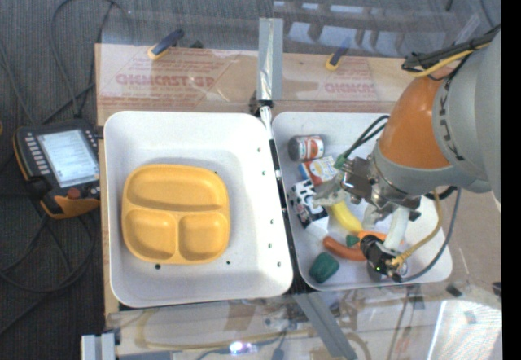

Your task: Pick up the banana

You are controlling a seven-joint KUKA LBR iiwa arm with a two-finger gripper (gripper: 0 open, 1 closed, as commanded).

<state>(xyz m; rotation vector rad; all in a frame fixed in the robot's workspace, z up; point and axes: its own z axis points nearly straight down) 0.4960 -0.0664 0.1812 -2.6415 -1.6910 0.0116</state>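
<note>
The yellow banana lies in the right bin, among other items near the bin's middle. My gripper hangs directly over it, and its metal body covers the banana's upper end. The grey arm with its orange band reaches in from the right and hides much of the bin's right half.
Around the banana sit a small can, a black and white item, an orange carrot and a green piece. The left bin holds a yellow compartment tray. A teach pendant lies left of the bench.
</note>
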